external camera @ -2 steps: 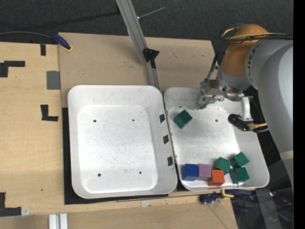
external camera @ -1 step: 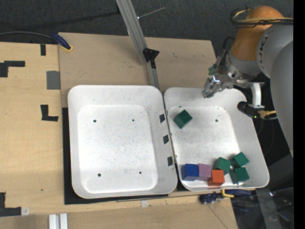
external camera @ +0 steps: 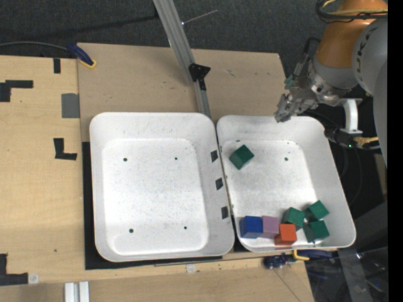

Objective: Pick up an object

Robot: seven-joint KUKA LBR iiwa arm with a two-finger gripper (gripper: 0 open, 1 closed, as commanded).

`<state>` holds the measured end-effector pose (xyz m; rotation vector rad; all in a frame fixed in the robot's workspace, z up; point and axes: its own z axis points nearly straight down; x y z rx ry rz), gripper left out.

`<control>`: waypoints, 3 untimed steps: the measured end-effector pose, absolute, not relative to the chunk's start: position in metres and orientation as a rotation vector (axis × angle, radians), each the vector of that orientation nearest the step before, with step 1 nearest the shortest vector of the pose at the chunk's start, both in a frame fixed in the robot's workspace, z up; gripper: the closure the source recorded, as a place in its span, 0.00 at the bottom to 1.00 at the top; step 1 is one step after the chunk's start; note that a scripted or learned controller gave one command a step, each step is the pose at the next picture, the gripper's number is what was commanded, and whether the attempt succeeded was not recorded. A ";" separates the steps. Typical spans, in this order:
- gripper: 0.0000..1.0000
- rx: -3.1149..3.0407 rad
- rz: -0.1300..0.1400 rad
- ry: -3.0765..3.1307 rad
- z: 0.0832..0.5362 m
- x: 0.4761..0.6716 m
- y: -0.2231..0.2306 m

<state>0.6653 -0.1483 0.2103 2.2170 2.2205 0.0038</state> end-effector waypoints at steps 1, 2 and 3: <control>1.00 2.216 0.004 2.220 0.260 0.667 -0.148; 1.00 2.216 0.001 2.229 0.264 0.665 -0.096; 1.00 2.215 0.001 2.231 0.266 0.664 -0.040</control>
